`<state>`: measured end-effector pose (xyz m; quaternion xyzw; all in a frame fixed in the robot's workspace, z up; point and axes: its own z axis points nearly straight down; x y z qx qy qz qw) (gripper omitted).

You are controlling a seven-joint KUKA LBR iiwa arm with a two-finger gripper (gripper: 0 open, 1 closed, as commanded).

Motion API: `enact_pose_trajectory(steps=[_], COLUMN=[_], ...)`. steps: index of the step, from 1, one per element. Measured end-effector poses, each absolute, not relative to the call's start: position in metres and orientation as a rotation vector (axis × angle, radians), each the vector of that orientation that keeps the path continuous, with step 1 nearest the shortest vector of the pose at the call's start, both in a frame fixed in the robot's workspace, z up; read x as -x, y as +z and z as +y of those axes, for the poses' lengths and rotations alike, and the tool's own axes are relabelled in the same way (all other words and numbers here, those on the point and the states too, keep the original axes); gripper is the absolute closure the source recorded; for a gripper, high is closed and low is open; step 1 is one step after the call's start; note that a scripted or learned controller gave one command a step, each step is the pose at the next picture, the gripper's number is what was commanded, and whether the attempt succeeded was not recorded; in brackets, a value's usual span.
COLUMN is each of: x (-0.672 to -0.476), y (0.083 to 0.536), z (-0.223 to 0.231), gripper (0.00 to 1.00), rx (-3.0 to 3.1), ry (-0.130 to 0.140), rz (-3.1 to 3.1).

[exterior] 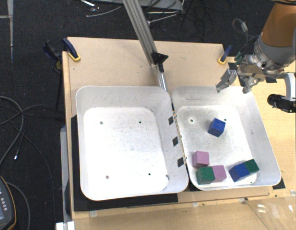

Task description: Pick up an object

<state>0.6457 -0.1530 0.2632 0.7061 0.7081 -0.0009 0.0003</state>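
Robotics lab, test bench setup.
Plywood bench [114, 61] carried two white bins [90, 99], clamps [71, 51] at its corners; loose cables [14, 128] lay on dark carpet, aluminium camera strut [138, 23] overhead, industrial arm [277, 28] at right.

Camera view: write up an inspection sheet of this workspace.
Surface: wooden bench bearing left bin and right bin.
Job's things: right bin holds blue cube, pink cube, green cube, second pink cube, second blue cube, second green cube.
Clutter: nothing seen.
Grippers: gripper open, above the right bin's far edge, holding nothing.
Cables: black cables on the floor at left.
Surroundings: metal pole, clamps at bench corners.
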Motion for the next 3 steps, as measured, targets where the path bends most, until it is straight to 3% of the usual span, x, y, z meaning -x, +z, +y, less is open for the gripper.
enact_pose_trajectory(steps=[1, 2, 3], x=[-0.612, -0.595, -0.596], y=[0.104, 0.099, 0.109], z=[-0.156, -0.126, -0.127], gripper=[0.00, 0.00, 1.00], rx=[-2.228, -2.212, -2.215], ry=[-0.008, 0.004, 0.007], rz=[2.225, 2.217, 2.214])
